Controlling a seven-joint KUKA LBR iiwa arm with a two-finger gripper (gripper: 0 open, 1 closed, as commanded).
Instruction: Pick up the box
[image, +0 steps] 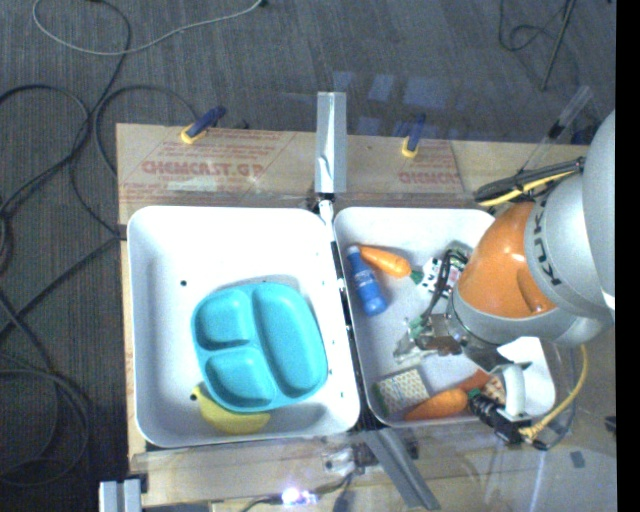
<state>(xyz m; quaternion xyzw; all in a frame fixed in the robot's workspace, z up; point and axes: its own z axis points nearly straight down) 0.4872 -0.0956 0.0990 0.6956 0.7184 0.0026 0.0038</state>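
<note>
The left bin is holding 1 glossy blue 3-compartment plate overlapping a yellow object. The right bin is holding a blue bottle, a tapered orange carrot and the speckled grey box, which is lying at the near wall just below the gripper; open or closed, I cannot tell.

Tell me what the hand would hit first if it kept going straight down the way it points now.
Probably the bare white floor of the right bin. The hand points down between the blue bottle and the grey mesh item, though depth is hard to judge.
</note>
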